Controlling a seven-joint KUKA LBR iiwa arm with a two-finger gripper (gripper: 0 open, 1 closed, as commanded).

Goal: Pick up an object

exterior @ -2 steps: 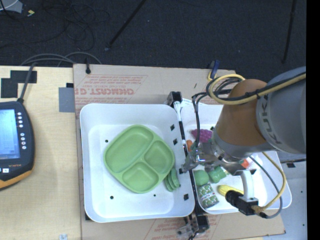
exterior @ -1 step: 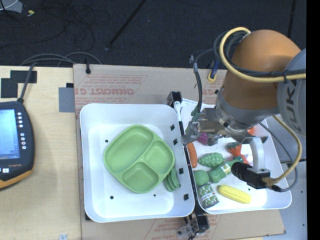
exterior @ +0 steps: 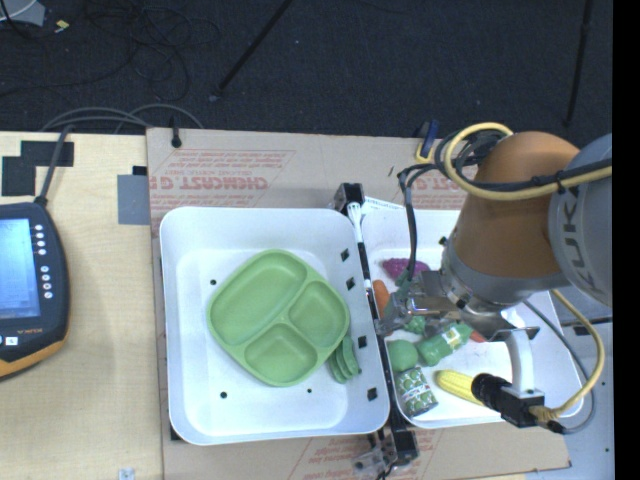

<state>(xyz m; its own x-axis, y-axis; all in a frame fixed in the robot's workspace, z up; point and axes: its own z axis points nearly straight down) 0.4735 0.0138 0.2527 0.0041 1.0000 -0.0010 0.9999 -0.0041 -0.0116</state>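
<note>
Objects: small green bottle (exterior: 441,344) and others, right bin (exterior: 570,368).
Arm: bent low over them, lower right.
Gripper (exterior: 418,313): finger state cannot be told.

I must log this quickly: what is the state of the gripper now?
Gripper: low in the right bin among small toys; open or closed cannot be told.

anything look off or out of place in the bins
Mildly: the green divided plate sits askew in the left bin, with a smaller green piece poking out beside its lower right edge. Nothing looks spilled or damaged.
</note>
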